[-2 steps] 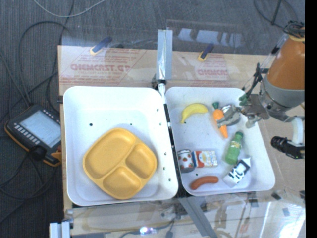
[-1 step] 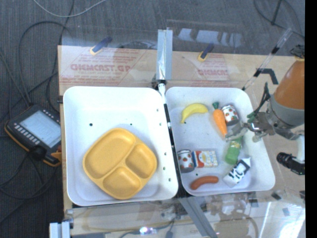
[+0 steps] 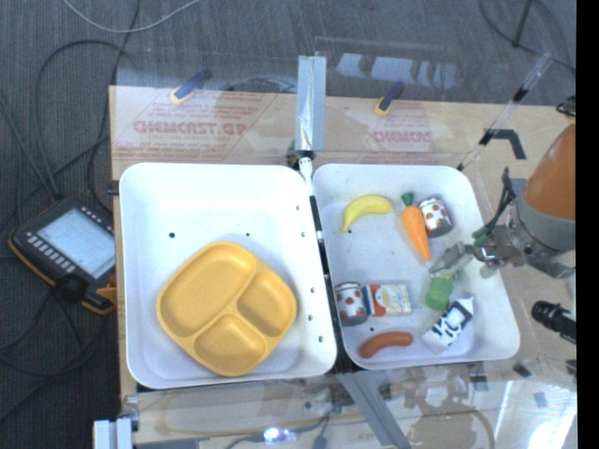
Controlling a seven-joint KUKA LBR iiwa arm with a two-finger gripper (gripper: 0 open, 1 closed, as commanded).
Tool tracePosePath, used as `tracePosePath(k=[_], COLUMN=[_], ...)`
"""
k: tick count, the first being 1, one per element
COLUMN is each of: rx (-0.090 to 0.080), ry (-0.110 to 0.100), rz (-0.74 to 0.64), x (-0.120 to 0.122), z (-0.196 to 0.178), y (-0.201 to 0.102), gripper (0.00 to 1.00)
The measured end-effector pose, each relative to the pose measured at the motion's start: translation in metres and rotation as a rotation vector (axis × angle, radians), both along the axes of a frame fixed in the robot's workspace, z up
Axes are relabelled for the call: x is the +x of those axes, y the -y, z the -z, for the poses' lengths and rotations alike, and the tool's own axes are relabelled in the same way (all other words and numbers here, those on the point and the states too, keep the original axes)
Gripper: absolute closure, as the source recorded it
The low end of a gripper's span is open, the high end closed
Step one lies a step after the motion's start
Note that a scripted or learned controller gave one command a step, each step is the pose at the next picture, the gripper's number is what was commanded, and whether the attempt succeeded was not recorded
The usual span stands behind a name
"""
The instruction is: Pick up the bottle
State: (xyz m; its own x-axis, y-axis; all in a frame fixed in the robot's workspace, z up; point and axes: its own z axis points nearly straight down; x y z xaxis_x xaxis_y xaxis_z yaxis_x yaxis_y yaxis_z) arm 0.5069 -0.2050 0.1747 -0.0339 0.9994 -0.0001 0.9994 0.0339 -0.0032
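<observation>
A small green bottle [image 3: 438,294] stands in the right bin [image 3: 487,204], near its right side, between a carrot and a black-and-white carton. My gripper [image 3: 456,256] hovers just above and slightly right of the bottle, reaching in from the right edge below the arm's orange band. Nothing shows held in it.
The right bin also holds a banana [image 3: 366,209], a carrot [image 3: 416,231], a can [image 3: 435,216], another can [image 3: 351,304], a small red-and-white carton [image 3: 388,299], a sausage [image 3: 385,343] and a black-and-white carton [image 3: 449,325]. The left bin [image 3: 168,204] holds a yellow divided plate [image 3: 226,308].
</observation>
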Motion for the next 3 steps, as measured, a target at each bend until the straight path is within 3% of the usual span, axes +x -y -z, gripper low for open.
tracePosePath(k=[1, 2, 3], rx=[0.004, 0.003, -0.002], ry=[0.002, 0.002, 0.001], rz=[0.002, 0.002, 0.095], x=[0.031, 0.031, 0.048], z=[0.081, 0.072, -0.012], y=[0.003, 0.003, -0.018], gripper=[0.0, 1.0, 1.0])
